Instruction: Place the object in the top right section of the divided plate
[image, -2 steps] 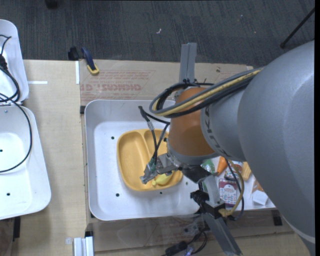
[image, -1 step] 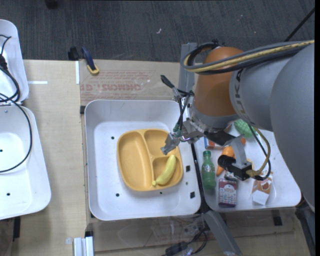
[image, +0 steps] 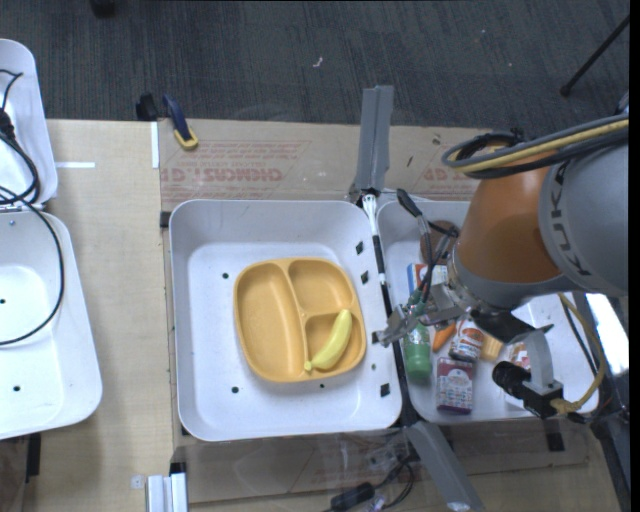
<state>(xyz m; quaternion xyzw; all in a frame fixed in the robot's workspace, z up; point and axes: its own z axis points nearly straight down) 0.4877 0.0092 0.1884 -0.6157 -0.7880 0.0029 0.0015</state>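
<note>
We are taking the yellow divided plate (image: 298, 319) as our landmark; it is sitting in the middle of the left bin (image: 200, 330). A banana (image: 333, 341) is lying in the plate's lower right section, tilted, with its upper end leaning toward the plate's right rim. The upper right section, which the task names, is holding nothing, and so is the large left section.

Right of the plate, across the wall between the bins, we are seeing the arm (image: 520, 240) leaning over the right bin (image: 420, 400), and the gripper (image: 425, 315) is hanging just past that wall, close to the plate's right edge. We cannot tell its state, nor whether it has hold of anything, since the wrist and cables are covering it.

Below the gripper a green bottle (image: 418, 352), a small red carton (image: 455, 385) and other packets are lying crowded together. We judge the arm is working there to pick from this clutter, since the named section is unfilled.
</note>
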